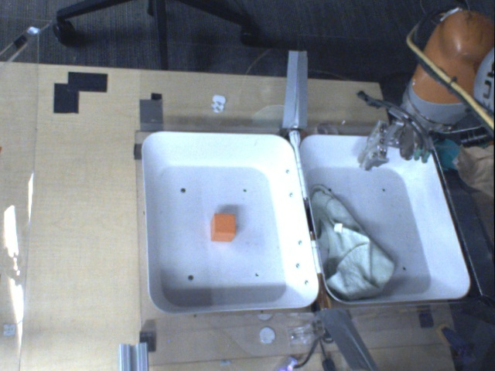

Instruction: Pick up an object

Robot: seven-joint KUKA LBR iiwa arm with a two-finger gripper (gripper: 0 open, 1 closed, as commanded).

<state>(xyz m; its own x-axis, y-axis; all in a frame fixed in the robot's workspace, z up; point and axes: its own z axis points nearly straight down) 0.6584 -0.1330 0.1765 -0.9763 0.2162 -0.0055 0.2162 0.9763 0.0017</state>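
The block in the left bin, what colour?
Orange; the block shows plainly in the camera view.

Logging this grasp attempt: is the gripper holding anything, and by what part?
Nothing is held. The gripper is over the far edge of the right bin, apart from the cloth. The orange block lies in the left bin.

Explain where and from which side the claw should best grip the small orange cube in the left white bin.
Probably from straight above, closing on two opposite flat sides of the small orange cube. It sits alone near the middle of the left white bin, away from the walls.
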